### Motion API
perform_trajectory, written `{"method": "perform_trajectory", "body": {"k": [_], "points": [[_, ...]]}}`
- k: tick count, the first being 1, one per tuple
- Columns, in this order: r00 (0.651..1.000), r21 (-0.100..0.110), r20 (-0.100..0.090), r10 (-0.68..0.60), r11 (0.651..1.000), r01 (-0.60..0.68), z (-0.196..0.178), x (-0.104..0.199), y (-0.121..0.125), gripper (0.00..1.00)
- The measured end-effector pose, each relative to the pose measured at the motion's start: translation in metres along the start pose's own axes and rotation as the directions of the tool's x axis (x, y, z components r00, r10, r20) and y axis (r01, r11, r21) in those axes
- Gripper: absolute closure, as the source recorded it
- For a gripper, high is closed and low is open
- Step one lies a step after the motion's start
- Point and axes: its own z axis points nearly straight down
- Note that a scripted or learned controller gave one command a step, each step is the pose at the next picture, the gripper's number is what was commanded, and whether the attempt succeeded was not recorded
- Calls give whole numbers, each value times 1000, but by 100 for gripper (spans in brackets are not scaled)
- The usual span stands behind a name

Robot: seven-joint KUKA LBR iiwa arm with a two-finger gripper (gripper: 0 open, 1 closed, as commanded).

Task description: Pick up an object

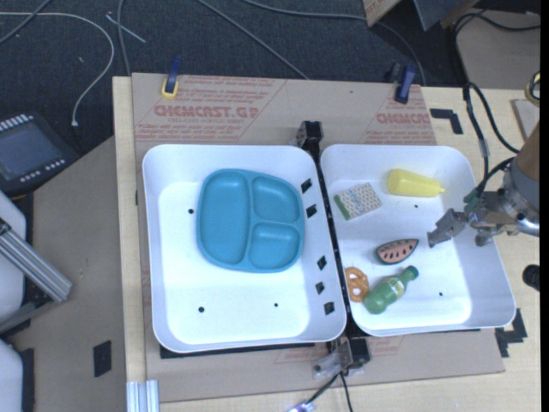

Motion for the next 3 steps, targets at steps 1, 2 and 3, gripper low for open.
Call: {"method": "perform_trajectory", "body": {"k": [1,2,3], "points": [[1000,-12,3,-4,1000,4,-6,0,3,0],[1000,-7,1,-2,1000,2,39,-5,-1,0],[1000,-6,0,-4,1000,4,99,3,0,0]]}}
